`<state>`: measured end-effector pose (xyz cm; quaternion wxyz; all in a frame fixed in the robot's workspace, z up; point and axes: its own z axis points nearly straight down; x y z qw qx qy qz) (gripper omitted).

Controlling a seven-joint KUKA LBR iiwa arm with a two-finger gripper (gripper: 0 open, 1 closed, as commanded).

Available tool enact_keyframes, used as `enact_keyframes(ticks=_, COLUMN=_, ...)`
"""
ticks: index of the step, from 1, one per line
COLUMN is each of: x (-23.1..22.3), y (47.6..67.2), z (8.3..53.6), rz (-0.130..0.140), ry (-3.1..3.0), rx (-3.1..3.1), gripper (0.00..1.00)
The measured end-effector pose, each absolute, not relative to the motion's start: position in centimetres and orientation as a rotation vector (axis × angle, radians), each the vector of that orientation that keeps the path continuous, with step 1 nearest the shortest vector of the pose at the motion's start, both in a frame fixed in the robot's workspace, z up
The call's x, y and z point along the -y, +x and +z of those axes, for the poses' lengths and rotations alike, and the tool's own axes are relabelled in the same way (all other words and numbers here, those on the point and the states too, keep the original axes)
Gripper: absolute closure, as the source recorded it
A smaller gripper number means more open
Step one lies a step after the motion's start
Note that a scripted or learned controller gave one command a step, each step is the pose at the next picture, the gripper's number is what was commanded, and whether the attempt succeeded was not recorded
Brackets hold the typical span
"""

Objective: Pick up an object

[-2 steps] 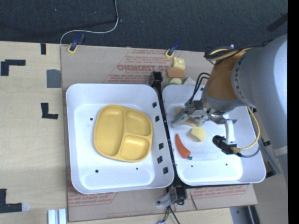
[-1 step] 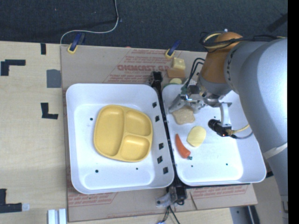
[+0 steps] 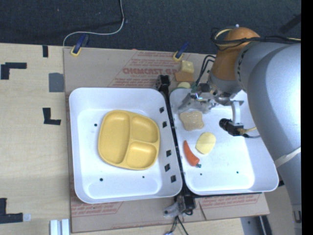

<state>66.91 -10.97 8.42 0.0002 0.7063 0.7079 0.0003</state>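
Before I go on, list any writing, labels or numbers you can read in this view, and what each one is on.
"CHEMCAST": red print on the brown cardboard sheet behind the two white bins; this reading is only probable, since the letters are blurred.
More red print runs above and below that word, and along the cardboard's front edge: too small and blurred to read.
Nothing readable on the yellow tray.

Tray [image 3: 129, 140] in L bin [image 3: 83, 131] (food [image 3: 205, 143] R)
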Motion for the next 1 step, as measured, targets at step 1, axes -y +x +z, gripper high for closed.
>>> enact_keyframes(ticks=1, x=12.09, y=64.41, z=8.5, rz=-0.002, ry=2.22, rx=-2.222, gripper=0.0)
